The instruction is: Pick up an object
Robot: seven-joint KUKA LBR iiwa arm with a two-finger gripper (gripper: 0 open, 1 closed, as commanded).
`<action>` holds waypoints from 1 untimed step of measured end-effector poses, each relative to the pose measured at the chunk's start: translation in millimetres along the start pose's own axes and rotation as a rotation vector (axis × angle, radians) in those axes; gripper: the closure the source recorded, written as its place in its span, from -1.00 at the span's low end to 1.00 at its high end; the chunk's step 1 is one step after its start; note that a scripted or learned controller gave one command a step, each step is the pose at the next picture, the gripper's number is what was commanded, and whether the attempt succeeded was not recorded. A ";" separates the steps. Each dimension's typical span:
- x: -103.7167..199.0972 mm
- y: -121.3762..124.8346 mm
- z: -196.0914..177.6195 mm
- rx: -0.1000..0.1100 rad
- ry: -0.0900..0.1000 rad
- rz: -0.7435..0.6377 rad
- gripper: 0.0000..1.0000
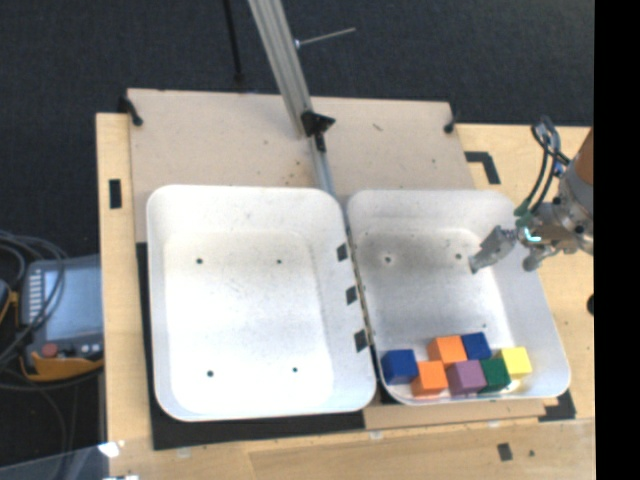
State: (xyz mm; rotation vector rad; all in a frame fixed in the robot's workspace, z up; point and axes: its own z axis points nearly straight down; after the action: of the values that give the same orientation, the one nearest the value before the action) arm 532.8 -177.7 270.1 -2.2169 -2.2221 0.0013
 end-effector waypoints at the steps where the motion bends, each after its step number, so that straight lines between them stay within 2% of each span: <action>1: 0.2 0.8 -2.4 -0.005 -0.001 0.000 -1.00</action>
State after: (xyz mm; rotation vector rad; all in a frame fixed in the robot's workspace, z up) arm 533.6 -177.5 272.5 -2.2199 -2.2246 -0.0027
